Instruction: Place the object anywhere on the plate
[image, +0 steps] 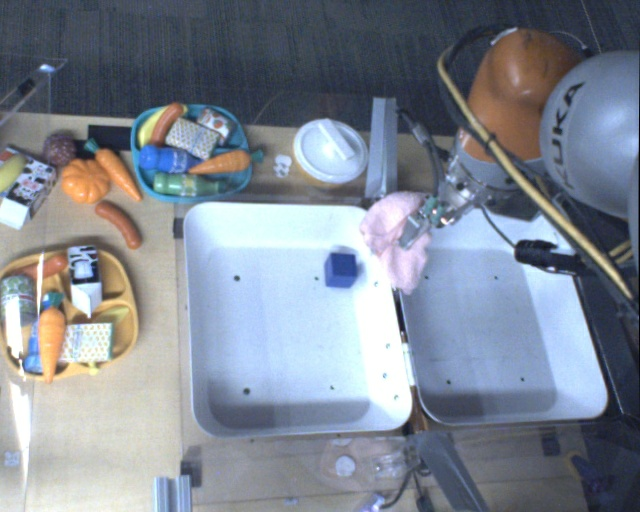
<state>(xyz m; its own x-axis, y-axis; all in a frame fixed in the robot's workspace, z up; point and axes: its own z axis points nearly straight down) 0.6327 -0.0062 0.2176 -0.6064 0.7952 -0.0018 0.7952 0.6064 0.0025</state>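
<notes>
Over the seam between the bins, at 1 o'clock of frame centre, gripper (418, 228) is clenched on the pink cloth (392, 240), lifted and dangling; placing isn't done, blue cube (341, 268) sits in left bin (290, 400), no plate I can identify.

Both bins – left bin (250, 400) and right bin (520, 390) – look like smooth white plastic, matt with a soft sheen; blue cube (342, 268) matt, foam or plastic, can't tell; pink cloth (392, 235) soft, crumpled fabric; arm (590, 110) glossy grey shell with a shiny orange band (510, 80); bench (150, 450) pale matt wood – toy carrot (120, 172) smooth plastic; white lid (332, 150) glossy plastic
</notes>
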